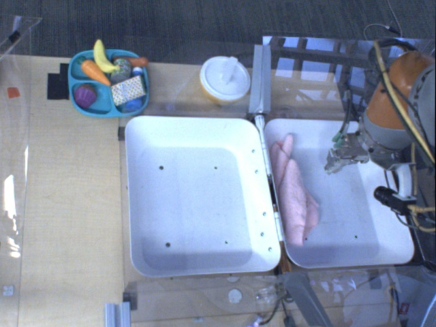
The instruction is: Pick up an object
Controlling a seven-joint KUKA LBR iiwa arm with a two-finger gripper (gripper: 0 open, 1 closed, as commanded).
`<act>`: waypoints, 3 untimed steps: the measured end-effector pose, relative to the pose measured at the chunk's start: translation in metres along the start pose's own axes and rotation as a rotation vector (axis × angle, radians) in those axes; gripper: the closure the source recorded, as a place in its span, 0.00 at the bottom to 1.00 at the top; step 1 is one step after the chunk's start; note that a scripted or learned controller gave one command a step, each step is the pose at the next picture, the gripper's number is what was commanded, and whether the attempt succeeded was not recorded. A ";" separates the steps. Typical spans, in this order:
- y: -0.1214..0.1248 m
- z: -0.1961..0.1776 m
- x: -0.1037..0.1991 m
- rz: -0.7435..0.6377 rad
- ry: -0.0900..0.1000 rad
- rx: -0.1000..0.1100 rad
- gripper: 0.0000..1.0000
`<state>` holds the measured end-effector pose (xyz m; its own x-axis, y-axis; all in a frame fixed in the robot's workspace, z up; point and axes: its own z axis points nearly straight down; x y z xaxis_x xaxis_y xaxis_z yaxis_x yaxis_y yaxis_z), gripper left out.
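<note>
Pink cloth (294, 195) lies in the right bin (381, 247), bunched into a long roll tight against that bin's left wall, next to the divider between the two bins. Long axis runs roughly far-to-near along the wall, slightly slanted: the narrow end points to the bin's far-left corner, the wider end sits toward the near-left corner. It lies flat on the bin floor.

The tool (338, 157) hangs over the far-middle part of the right bin, to the right of the cloth's far half and apart from it, not touching. Nothing between its fingers; how far they are spread cannot be told, as the tip is small and blurred against the white floor. The arm (395, 107), grey with an orange band, comes in over the bin's right edge.

Left bin (136, 182) sits beside the right one, nearer the desk's middle. On the desk's (61, 203) far side: a blue tray (76, 99) with toy food near the far-left corner of the left bin, and a white lidded cup (225, 79) just behind that bin's far-right corner.
</note>
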<state>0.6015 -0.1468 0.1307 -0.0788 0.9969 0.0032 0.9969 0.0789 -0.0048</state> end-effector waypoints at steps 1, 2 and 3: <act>0.039 -0.014 0.018 -0.220 -0.004 -0.006 1.00; 0.039 -0.014 0.018 -0.220 -0.004 -0.005 0.00; 0.042 0.041 0.052 -0.307 -0.008 -0.015 0.00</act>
<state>0.6386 -0.0913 0.0893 -0.3762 0.9265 -0.0060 0.9265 0.3762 0.0100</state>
